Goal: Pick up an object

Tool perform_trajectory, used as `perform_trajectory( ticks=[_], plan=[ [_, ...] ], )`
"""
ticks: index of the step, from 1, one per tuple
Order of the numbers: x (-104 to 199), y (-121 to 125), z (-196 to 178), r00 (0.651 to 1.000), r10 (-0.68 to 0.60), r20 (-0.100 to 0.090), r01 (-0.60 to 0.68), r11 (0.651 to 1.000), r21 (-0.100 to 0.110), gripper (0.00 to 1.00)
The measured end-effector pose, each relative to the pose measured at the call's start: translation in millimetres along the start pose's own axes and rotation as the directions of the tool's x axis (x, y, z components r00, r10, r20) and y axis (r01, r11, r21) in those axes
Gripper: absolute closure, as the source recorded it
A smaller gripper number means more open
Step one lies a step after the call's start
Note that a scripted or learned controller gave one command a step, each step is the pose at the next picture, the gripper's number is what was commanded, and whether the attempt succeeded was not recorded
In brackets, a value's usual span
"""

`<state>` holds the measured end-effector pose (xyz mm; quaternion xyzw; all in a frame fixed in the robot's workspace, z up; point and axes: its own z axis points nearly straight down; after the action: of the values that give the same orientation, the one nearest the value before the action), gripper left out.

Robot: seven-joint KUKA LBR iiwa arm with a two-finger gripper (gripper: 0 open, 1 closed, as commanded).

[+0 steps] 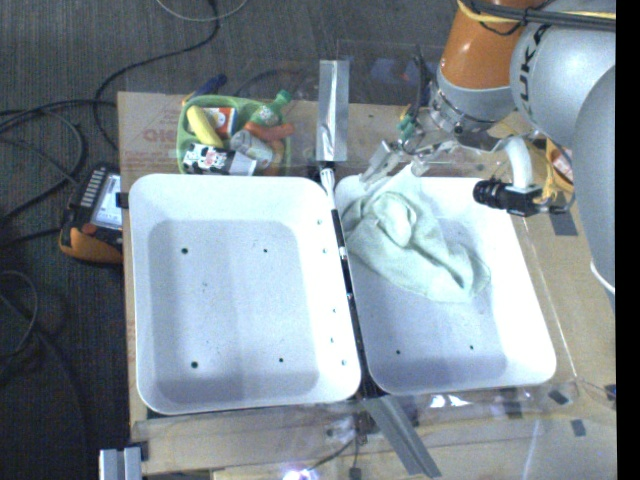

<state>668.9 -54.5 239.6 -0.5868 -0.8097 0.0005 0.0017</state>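
Note:
A crumpled pale green cloth [425, 248] lies in the right bin [500, 358], spread across its far and middle part. My gripper [398, 168] hangs over the far edge of that bin, just above the cloth's upper left corner. Its thin metal fingers [375, 171] are spread apart and the gripper looks open, with nothing visibly between them. The orange-banded wrist [490, 28] reaches in from the upper right.
The left bin [150, 268] sits beside the right one, separated by a narrow black gap. Behind it stands a green basket [187, 133] with toy items. A metal post [333, 108] stands behind the bins. A black fitting [505, 196] juts over the right bin's far right.

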Motion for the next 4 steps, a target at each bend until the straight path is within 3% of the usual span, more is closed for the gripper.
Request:
perform_trajectory(
  ticks=[1,2,3,4],
  plan=[
    [-36,-12,58,0.996,0.087,0.001,-0.087,0.996,0.000,0.00],
    [-52,-52,140,0.996,0.088,0.004,-0.088,0.996,-0.008,0.00],
    [-54,-15,146,0.999,0.051,0.004,-0.051,0.999,-0.007,0.00],
    [-52,-12,136,0.999,0.048,0.001,-0.048,0.999,-0.012,1.00]
  ],
)
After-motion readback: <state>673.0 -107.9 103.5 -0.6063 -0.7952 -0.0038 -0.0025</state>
